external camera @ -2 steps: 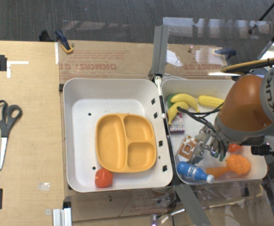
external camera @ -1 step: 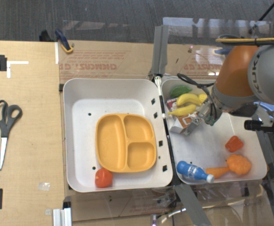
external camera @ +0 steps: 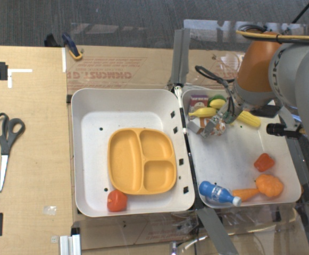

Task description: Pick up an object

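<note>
My gripper (external camera: pixel 214 126) hangs low over the back left part of the right bin (external camera: pixel 234 153), below the orange wrist band. Just beside it lie a yellow banana (external camera: pixel 202 111), a green piece (external camera: pixel 217 100) and a yellow corn cob (external camera: pixel 249 119). Whether anything sits in the gripper is hidden by its own body. Nearer the front of the same bin are an orange block (external camera: pixel 264 162), a carrot (external camera: pixel 265 187) and a blue bottle (external camera: pixel 216 193). In the left bin (external camera: pixel 90 142) sit a yellow divided plate (external camera: pixel 142 160) and a red tomato (external camera: pixel 117 201).
A purple box (external camera: pixel 198 96) stands at the right bin's back wall. A grey divider post (external camera: pixel 179 57) rises between the bins. Scissors (external camera: pixel 5 142) lie on the wooden bench to the left. Cables run behind the arm at the back right.
</note>
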You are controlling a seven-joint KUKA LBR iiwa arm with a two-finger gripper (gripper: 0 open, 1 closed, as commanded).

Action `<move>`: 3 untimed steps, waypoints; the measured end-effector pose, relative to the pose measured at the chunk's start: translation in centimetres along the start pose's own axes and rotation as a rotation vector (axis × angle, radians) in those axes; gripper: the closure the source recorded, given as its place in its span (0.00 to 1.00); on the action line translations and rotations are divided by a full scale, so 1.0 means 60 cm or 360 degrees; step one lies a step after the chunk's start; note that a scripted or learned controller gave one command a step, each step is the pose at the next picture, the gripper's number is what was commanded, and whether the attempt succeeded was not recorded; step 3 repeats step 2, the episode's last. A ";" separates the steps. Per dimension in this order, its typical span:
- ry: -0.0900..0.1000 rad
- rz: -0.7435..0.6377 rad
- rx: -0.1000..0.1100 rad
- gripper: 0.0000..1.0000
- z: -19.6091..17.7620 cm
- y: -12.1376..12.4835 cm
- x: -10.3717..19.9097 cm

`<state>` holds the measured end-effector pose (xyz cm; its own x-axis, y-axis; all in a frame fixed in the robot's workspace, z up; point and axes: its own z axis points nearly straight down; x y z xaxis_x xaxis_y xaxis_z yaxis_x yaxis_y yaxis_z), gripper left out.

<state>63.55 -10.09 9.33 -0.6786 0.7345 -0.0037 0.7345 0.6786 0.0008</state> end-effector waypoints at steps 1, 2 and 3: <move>-0.0006 -0.0006 0.0001 1.00 -0.017 0.002 0.000; 0.0002 0.0343 0.0003 1.00 -0.286 0.098 0.081; 0.0002 0.0343 0.0003 1.00 -0.286 0.098 0.081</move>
